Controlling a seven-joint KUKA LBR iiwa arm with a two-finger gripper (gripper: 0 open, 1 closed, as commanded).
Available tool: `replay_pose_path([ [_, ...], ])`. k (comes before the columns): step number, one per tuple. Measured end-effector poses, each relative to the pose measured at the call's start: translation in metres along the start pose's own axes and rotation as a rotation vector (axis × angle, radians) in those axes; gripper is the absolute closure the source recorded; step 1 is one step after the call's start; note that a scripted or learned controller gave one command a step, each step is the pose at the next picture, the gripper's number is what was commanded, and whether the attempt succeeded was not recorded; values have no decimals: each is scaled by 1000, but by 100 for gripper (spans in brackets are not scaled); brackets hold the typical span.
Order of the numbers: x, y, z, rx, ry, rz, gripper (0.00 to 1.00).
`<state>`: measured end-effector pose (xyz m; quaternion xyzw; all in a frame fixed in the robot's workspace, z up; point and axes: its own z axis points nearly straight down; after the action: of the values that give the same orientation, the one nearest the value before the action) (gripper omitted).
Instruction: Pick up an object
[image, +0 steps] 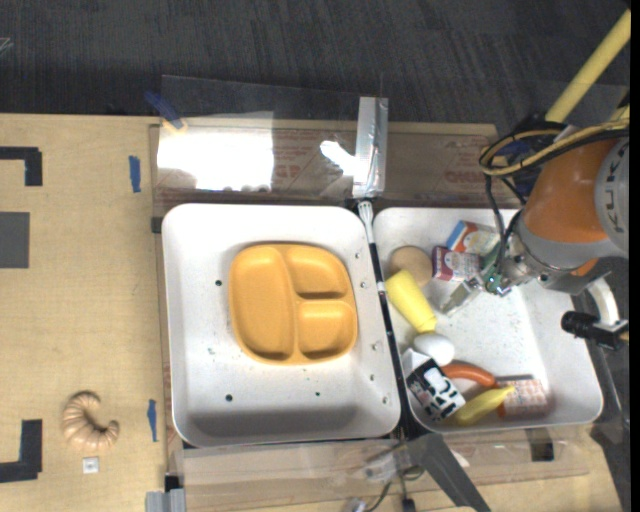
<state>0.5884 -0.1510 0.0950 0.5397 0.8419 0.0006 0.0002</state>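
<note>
Several small objects crowd the right bin (525, 335), and your gripper (470, 288) hangs low over its far half, just right of the yellow cylinder (411, 301) and just near of the small red, white and blue carton (452, 252). You cannot tell from this slant whether the gripper is wide or narrow, and nothing shows as held, so treat the pick as not yet made. Choose one target and commit to it: the yellow cylinder looks the best bet, since it lies alone with bare bin floor to its right, while the carton leans against the tan rounded object (407, 260) and the far wall. Line the jaws across the cylinder's short width, not along its length, and come straight down over its middle so it does not roll toward the divider. Steer away from the near pile, where the white egg-shaped piece (433, 348), the black-and-white item (435, 390), the banana (482, 404) and the orange-handled tool (470, 374) touch or overlap; a closing there would likely catch two things or none. Lift slowly and check that something rises with you.
</note>
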Motion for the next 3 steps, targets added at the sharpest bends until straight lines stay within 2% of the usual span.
replay_pose_path([
  [1, 47, 9, 7, -4, -5, 181, 0],
  [2, 27, 1, 7, -6, -4, 163, 0],
  [3, 89, 36, -92, -6, -3, -54, 0],
])
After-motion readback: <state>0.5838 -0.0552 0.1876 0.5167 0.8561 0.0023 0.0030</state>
